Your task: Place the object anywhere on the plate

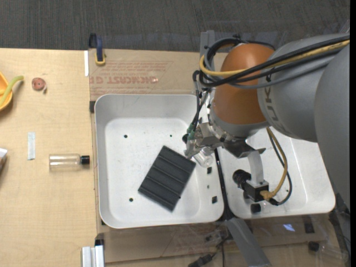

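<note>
We take the dark ribbed plate (167, 178), lying askew on the floor of the left bin (111, 107), as the target. The gripper (199, 151) hangs at the plate's upper right corner, presumably lined up for a drop. A small pale object (203, 160) shows beneath it, just beside that corner. We cannot tell whether the gripper is open, closed or holding the object.

We see the grey arm (311, 88) with its orange band (242, 85) reaching over the two white bins (111, 149), its gripper (199, 153) low at the upper right corner of a dark ribbed plate (167, 178) lying tilted in the left bin.
</note>
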Motion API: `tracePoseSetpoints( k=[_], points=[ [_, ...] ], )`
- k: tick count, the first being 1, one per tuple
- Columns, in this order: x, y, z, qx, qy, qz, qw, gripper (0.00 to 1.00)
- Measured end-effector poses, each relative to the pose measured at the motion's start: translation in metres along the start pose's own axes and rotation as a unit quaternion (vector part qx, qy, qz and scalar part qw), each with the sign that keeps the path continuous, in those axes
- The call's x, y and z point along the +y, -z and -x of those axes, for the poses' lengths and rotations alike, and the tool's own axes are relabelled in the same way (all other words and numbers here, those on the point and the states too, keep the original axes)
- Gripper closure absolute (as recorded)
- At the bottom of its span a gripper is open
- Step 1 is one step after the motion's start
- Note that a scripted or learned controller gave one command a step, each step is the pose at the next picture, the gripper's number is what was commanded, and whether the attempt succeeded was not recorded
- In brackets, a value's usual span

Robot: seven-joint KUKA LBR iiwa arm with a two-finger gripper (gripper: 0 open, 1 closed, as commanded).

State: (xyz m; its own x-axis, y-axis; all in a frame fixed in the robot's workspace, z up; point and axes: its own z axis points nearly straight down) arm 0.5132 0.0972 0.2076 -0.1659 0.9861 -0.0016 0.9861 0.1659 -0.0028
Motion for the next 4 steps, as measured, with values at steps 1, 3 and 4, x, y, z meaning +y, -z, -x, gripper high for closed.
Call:
tracePoseSetpoints(
  k=[1,3,4],
  points=[
    [-0.026,-0.050,-0.051,0.000,0.066,-0.001,0.9978,1.00],
    [-0.019,-0.060,-0.100,0.000,0.122,-0.001,0.9925,1.00],
    [0.033,0.042,-0.049,0.000,0.279,0.001,0.9604,1.00]
  ],
)
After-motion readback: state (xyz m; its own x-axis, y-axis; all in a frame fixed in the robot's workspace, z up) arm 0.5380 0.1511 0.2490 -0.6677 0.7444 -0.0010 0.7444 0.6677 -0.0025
